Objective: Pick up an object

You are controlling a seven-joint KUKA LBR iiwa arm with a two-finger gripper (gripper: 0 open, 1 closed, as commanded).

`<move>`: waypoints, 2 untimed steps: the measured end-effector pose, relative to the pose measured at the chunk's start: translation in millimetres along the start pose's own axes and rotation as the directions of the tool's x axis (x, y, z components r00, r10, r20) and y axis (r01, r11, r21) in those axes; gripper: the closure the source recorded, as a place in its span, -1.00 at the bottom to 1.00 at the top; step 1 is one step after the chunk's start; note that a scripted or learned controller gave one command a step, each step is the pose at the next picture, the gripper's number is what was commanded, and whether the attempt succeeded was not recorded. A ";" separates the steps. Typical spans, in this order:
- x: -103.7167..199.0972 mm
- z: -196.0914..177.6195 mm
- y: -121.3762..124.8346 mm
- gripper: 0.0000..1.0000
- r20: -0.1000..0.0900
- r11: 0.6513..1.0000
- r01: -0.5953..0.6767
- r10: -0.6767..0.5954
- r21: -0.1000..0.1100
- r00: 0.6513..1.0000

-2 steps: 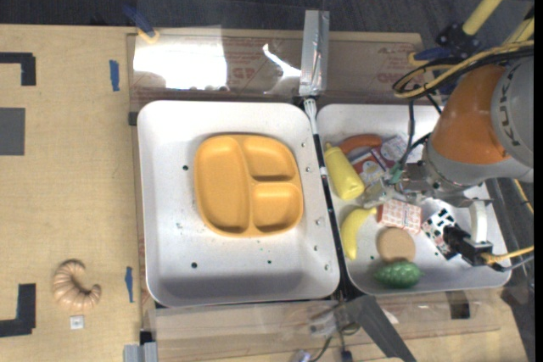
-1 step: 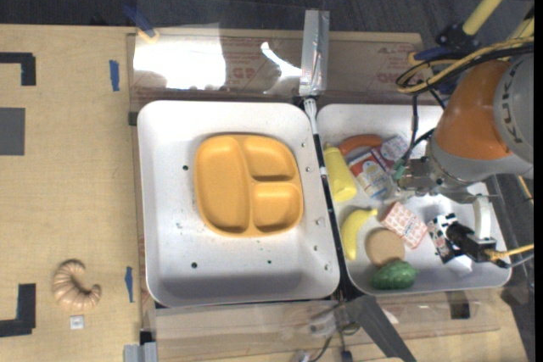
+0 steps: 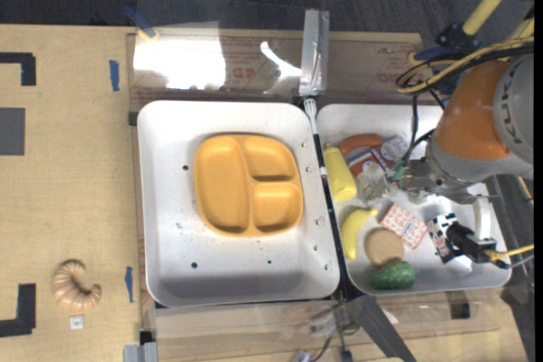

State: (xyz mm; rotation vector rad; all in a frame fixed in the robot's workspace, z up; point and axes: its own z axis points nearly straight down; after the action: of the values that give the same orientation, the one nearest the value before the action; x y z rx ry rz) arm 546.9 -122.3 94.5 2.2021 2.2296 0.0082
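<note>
Nearest the lens, along the bottom edge, a green bumpy lump [image 3: 394, 274] like toy broccoli is seen in the right bin [image 3: 424, 288], tucked against its near wall. Just behind it a round tan disc [image 3: 383, 246], cookie-like and matte, is parked, touching a yellow curved piece [image 3: 355, 227] on its left. A small pink-and-white checked packet [image 3: 404, 225] lies tilted just right of the disc. Further back a second smooth yellow chunk [image 3: 339, 174] is set along the bin's left wall, with a crinkly printed wrapper [image 3: 370, 166] beside it and something orange-red [image 3: 365, 142] behind that.

The gripper [image 3: 413, 178] is lowered into that same bin from the right, over the clutter near the wrapper. Whether its fingers are spread or closed can't really be made out, and nothing can be confirmed as held. The glossy orange band [image 3: 471, 119] on the arm is seen above it, with black cables looped around.

The left bin [image 3: 161, 208], shallow white plastic with rounded corners, is occupied by a yellow-orange divided tray [image 3: 248, 182] with three compartments, smooth and moulded.

Out on the cardboard-coloured bench top [image 3: 59, 182], well apart from both bins, a ridged, curled tan croissant-shaped toy [image 3: 76, 284] is lying at lower left.
</note>
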 end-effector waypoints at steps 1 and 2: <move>25.5 7.9 55.1 -1.00 0.003 0.990 0.138 -0.138 0.003 0.990; 25.8 0.4 56.7 1.00 0.001 0.990 0.138 -0.138 0.001 0.990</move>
State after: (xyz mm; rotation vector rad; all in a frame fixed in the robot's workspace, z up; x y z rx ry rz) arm 603.3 -95.8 94.6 2.0425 2.3758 0.0046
